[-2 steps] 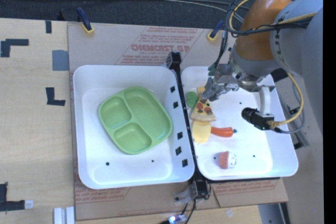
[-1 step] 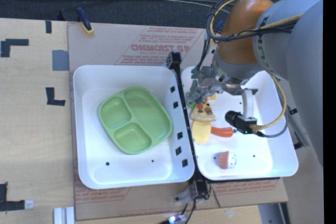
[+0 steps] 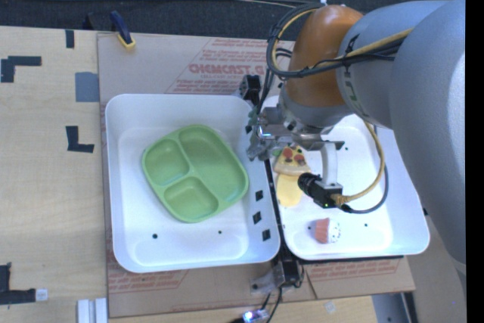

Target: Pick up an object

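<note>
Grey arm with orange band, reaching in from the bench's right edge and bent down over the right bin, likely to get at the small items there. Left bin near the bench's middle, carrying a green divided tray flat at its centre. Gripper low at the right bin's left wall, above a yellow toy; jaws hidden by the wrist, spread or pressed together impossible to tell. Small pink-and-white object toward the right bin's near edge, apart from the gripper.
</note>
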You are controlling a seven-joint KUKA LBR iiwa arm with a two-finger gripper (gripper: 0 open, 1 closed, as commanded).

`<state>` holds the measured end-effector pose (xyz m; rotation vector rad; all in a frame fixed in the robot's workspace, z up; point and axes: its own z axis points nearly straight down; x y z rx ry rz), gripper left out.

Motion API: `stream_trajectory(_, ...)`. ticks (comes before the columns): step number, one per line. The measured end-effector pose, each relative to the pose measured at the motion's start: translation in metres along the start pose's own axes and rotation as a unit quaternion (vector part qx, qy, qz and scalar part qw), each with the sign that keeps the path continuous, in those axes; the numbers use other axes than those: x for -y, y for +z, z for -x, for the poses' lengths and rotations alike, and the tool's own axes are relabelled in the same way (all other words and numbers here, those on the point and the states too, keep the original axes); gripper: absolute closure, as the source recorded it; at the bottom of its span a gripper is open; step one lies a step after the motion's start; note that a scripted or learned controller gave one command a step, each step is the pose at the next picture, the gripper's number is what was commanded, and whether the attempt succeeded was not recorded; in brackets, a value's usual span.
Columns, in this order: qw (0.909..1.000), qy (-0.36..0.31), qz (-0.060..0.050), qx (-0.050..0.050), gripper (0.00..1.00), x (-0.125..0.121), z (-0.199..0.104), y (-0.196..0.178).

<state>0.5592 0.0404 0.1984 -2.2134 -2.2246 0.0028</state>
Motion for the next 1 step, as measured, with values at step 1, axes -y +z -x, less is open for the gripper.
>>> stream_trajectory(1,1.0,-0.001,0.0,0.0,1.0,0.0137,-0.0506,0.0041)
